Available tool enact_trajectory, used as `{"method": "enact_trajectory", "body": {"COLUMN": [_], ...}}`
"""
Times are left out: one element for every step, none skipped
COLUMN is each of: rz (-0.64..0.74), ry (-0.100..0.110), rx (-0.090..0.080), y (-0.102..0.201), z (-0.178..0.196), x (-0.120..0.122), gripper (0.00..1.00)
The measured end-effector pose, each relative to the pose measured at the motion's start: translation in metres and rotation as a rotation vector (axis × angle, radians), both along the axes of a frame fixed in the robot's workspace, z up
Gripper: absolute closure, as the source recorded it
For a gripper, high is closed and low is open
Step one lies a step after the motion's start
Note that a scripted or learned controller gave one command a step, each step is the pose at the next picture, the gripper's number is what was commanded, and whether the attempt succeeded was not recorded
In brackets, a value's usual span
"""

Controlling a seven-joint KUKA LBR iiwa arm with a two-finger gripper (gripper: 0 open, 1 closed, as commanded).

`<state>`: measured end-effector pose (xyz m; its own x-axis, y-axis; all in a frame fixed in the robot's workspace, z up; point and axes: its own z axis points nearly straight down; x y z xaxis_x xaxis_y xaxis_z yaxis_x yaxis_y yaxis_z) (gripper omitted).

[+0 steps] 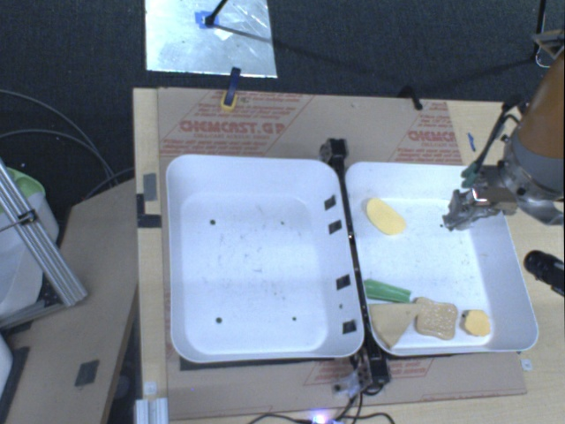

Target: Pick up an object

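Tool point(459, 212) over right bin point(512, 263) (upper-right part), nothing btwn fingers; spread or pressed together: can't tell.

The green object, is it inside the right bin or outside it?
Inside. The green object lies on the floor of the right bin, near its left wall, beside a tan piece.

Red "CHEMCAST GP" print, upside down, on the brown board point(265, 117)

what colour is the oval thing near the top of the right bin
Pale yellow: the oval object lies in the right bin, seen in the camera view.
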<state>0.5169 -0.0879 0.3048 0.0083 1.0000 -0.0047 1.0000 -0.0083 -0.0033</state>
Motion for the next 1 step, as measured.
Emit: {"method": "enact_trajectory", "body": {"rz": [0.016], "ry": [-0.009], "rx": [0.003], "y": [0.0061], "z": [0.0141], "x": [0.0026], "gripper": [1.0]}}
